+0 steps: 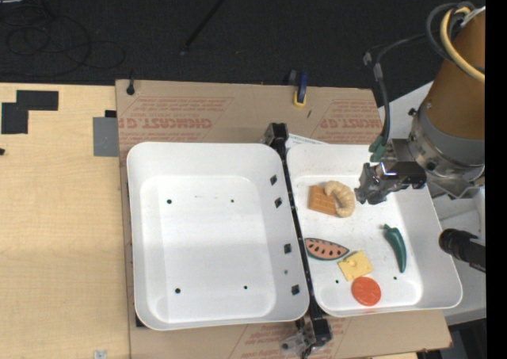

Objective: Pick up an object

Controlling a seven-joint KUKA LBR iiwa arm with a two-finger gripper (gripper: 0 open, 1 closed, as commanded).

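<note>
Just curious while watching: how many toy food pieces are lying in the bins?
5, all in the right bin: tan bread-like piece near the claw, watermelon slice, yellow cheese block, round red-orange piece, dark green pepper. The arm may hide more.

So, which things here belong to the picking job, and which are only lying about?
Job: pincer; right bin with croissant, watermelon slice, yellow cheese block, red disc, green pepper.

Lying about: left bin, blue clamp, cardboard sheet.

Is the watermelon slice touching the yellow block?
Apart. In the camera view, a thin strip of white bin floor separates the watermelon slice from the yellow block.
</note>
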